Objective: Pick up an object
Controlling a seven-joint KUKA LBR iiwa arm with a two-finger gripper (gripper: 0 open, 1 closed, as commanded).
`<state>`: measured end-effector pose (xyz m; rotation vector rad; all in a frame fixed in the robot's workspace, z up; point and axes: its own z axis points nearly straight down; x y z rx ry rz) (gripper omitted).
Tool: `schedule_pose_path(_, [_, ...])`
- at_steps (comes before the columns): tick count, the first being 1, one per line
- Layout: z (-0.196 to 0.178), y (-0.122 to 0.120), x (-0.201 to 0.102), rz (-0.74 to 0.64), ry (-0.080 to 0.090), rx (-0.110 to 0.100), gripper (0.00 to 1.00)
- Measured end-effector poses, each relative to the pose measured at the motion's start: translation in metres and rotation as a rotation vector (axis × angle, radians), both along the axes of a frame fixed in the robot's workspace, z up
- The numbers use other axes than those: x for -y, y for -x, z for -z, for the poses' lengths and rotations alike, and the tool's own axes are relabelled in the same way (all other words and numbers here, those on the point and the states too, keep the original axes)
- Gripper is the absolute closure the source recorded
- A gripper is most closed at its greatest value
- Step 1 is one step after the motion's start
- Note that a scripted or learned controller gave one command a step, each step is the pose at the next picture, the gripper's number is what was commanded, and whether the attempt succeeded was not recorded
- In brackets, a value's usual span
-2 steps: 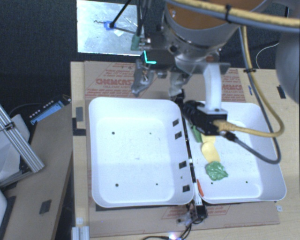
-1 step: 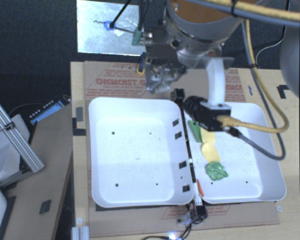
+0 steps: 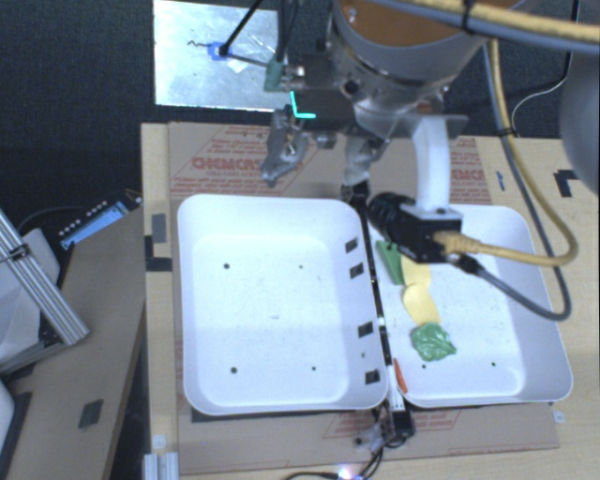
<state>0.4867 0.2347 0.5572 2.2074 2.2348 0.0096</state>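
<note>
The gripper (image 3: 314, 159) hangs up high with its fingers spread and nothing in them. The yellow toy (image 3: 421, 302) and green toy (image 3: 432, 341) lie below it, not picked yet.

My wrist (image 3: 398, 80) is grey metal under an orange band (image 3: 398, 23). My fingers (image 3: 281, 155) are dull silver beside a small cyan light (image 3: 298, 105); a yellow cable (image 3: 525, 246) trails off me.
</note>
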Motion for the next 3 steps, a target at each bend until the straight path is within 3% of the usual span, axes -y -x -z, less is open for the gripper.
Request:
schedule_pose_path(1, [-0.012, 0.0, 0.0, -0.002, -0.002, 0.002, 1.0])
schedule_pose_path(2, [-0.011, 0.0, 0.0, -0.003, -0.001, 0.001, 0.0])
schedule_pose_path(3, [-0.023, -0.001, 0.0, -0.005, -0.003, 0.004, 1.0])
